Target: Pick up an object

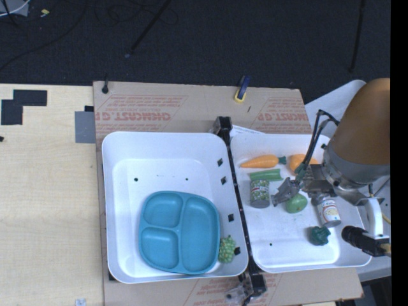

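My gripper [285, 193] hangs low over the right bin [280, 260], reaching in from the right under the grey arm with its orange band [370, 120]. A green round fruit [296, 204] lies right under and beside its tip, touching or nearly touching it. Just left of the gripper stands a green-labelled can [259, 190]. An orange carrot [258, 162] and another orange piece [297, 161] lie toward the bin's back. To the right, a small white bottle [329, 211] rests by the arm, and a teal lump [319, 235] sits near the front.
The left bin [127, 152] holds a blue divided plate [180, 231], with a bunch of green grapes [226, 249] wedged against the wall between the bins. A yellow-and-blue clamp [241, 89] sits on the cardboard's back edge.
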Robot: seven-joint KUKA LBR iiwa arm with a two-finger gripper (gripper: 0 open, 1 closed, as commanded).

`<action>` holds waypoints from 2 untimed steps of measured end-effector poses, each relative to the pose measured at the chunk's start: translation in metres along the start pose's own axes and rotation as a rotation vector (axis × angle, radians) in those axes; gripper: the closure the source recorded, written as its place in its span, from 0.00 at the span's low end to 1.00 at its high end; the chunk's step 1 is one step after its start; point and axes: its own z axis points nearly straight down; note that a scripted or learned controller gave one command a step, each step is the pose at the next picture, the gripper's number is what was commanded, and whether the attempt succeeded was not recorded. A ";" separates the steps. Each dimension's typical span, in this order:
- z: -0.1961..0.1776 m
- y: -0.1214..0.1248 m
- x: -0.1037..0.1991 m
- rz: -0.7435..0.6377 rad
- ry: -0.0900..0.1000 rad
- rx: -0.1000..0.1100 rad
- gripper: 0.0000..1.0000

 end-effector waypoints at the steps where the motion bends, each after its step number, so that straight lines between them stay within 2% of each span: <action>1: -0.006 0.002 0.000 -0.002 -0.002 -0.013 0.00; 2: 0.058 0.006 0.000 -0.002 0.000 -0.006 0.00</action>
